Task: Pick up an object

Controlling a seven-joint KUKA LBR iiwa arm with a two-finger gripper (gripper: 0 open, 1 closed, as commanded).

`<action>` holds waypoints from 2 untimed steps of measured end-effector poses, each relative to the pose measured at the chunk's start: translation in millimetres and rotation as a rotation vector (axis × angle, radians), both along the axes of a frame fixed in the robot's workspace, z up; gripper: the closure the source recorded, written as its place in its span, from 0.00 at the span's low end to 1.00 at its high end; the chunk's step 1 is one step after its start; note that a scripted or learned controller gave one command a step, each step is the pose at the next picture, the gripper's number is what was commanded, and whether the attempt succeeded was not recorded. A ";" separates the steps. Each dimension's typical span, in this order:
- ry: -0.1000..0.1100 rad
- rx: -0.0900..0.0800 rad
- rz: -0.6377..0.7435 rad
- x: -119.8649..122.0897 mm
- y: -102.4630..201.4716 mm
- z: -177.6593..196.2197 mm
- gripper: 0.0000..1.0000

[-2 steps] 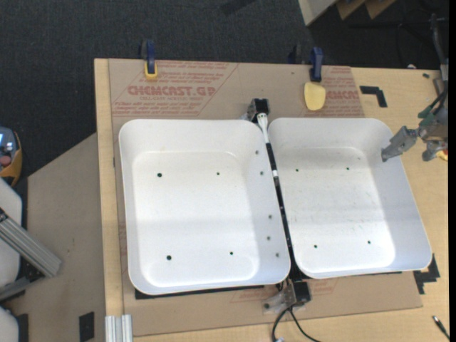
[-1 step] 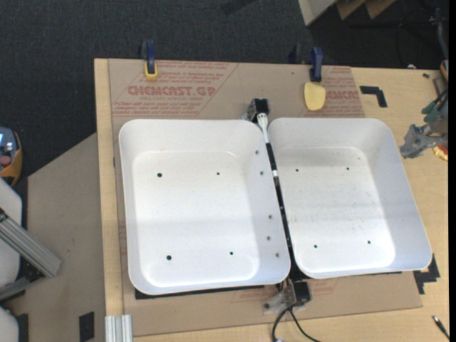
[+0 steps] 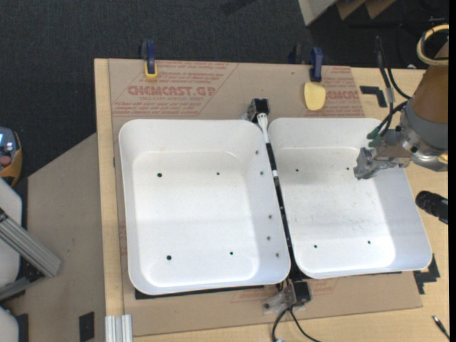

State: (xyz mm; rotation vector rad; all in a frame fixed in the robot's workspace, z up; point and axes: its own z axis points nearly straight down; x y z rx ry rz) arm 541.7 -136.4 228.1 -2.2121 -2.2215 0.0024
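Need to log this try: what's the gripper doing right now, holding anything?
Gripper: over the right bin, near its far right side; open or closed cannot be told.

Bins (image 3: 192,130) – smooth white plastic; bench board (image 3: 235,80) – matt brown cardboard.

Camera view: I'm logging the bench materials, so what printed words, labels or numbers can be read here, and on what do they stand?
"CHEMCAST G.P" in red capitals, on the brown protective sheet behind the left bin.
Smaller red line under it: too blurred to read.
Same red print, partly cut off, on the sheet behind the right bin, near the yellow piece: not legible.
No readable text on the bins, the arm or the end effector.
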 end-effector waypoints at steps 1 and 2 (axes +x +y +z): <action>-0.018 -0.009 -0.003 20.7 -25.4 97.2 1.00; -0.002 -0.001 0.001 34.9 53.3 42.5 1.00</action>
